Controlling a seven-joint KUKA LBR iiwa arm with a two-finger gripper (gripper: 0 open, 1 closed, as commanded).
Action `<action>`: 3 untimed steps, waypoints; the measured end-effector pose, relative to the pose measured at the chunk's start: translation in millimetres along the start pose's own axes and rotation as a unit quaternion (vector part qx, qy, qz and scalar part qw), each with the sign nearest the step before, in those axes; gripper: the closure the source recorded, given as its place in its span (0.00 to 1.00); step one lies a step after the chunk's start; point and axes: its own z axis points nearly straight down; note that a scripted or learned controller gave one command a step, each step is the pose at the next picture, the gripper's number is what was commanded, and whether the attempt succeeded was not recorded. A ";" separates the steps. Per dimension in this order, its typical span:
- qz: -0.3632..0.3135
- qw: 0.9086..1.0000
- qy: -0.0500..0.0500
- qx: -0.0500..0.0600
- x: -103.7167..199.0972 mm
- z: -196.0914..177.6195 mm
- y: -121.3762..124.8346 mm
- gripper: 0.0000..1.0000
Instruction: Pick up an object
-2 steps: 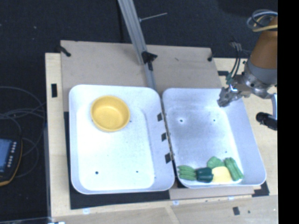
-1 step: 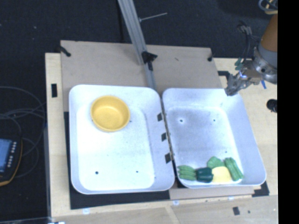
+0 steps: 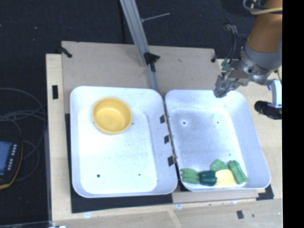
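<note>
The arm (image 3: 266, 27) is cut off by the top right of the camera view, so its upper links go unseen; the gripper (image 3: 221, 90) is small and dark against the far rim of the right bin (image 3: 251, 122), and its fingertips merge into one blur; the clustered items (image 3: 214, 174) in that bin's near corner overlap, so the yellow piece (image 3: 225, 177) is partly covered and their kinds stay unclear; the dark device (image 3: 8, 161) at the left edge is cropped; the metal pole (image 3: 134, 20) runs out past the top edge.
</note>
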 end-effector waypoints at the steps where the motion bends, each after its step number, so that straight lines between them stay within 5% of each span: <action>1: 0.000 1.000 0.000 0.000 50.0 -2.6 -4.5 1.00; 3: 0.000 1.000 0.000 0.000 147.5 -2.6 2.2 1.00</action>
